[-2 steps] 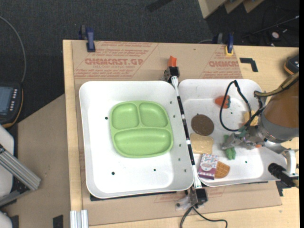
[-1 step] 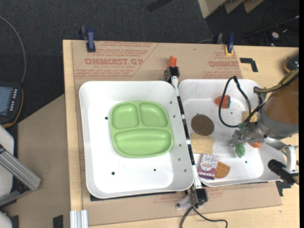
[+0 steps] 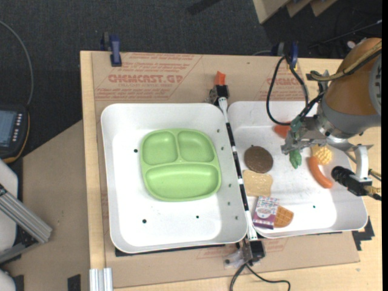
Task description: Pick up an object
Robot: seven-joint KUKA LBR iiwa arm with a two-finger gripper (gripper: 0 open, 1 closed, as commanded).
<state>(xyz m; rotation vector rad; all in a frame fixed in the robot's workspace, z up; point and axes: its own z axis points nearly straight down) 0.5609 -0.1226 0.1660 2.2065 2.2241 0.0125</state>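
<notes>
My gripper [image 3: 296, 145] hangs over the upper middle of the right bin [image 3: 345, 220], reaching in from the right. A small green piece [image 3: 295, 159] lies right at its tip; I cannot see whether it is touched. Close to the right are a yellow corn piece [image 3: 324, 155] and an orange-red sausage [image 3: 321, 174]. A red-orange piece [image 3: 280, 129] peeks out just left of the gripper. A brown round patty [image 3: 258, 158] and a tan bread slice [image 3: 257, 182] lie at the bin's left side.
A purple-white packet [image 3: 264, 211] and an orange waffle piece [image 3: 283, 216] sit at the right bin's front left. The left bin [image 3: 121, 211] holds a green divided plate [image 3: 180, 164]. A black cable [image 3: 280, 83] loops down to the wrist.
</notes>
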